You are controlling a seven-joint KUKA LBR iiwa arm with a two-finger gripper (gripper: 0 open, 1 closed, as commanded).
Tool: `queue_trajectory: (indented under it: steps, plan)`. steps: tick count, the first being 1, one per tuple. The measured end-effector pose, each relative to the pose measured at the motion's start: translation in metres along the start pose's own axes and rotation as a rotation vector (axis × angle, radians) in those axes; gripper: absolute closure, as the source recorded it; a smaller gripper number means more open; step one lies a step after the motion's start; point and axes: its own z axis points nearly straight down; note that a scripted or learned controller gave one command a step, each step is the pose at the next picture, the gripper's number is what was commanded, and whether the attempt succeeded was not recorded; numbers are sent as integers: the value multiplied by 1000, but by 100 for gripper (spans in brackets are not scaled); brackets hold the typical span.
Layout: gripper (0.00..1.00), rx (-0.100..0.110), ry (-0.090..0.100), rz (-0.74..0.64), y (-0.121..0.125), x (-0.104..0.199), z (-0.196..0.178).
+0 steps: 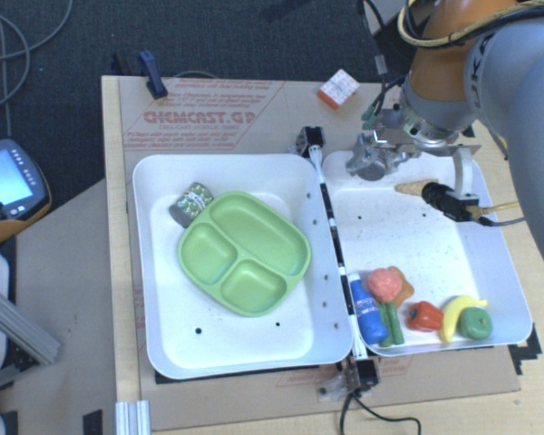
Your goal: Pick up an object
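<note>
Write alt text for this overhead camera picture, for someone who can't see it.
A grey robot arm reaches from the right, its gripper over the far edge of the right bin, which holds toy food and a blue tube along its near edge. The left bin holds a green divided plate.

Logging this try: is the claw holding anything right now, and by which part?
Nothing shows in the claw. It hangs over the right bin's far left corner, apart from the toy food clustered along the near edge.

divided plate (245, 252) in left bin (154, 270), toys clustered (417, 311) at right bin's (490, 252) near edge, arm (453, 53) behind
</note>
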Motion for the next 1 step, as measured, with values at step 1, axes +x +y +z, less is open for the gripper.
queue_trajectory:
  steps: [1]
  plan:
    - [100,13,3,0,-30,95,-15]
